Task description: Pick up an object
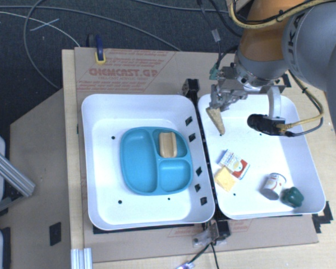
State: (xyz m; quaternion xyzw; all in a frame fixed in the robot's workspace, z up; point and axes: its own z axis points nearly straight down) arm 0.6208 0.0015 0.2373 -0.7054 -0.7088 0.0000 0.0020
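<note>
A tan, wedge-shaped piece [216, 120] hangs point-down over the right bin [308, 167], near that bin's upper left corner and just beside the divider between the two bins. Its upper end sits between the fingers of the hand [219, 104], which are closed on it. The piece appears lifted clear of the bin floor, though contact cannot be ruled out from this angle.

The arm [274, 27] enters from the upper right, its orange band directly above the wrist. A black cylindrical part [264, 123] with a yellow cable projects from the wrist over the right bin.

Lower in the right bin lie four loose items:
- a small white, red and blue packet [234, 164];
- a yellow block [225, 179], touching the packet's lower left edge;
- a white cup on its side [273, 185];
- a dark green object [293, 196], just beside the cup.

The left bin [100, 150] holds a blue divided plate [142, 161]. A tan block [168, 145] rests in the plate's upper right compartment.

Both bins stand side by side on the counter [139, 69], which carries red printed lettering along its far edge.
</note>
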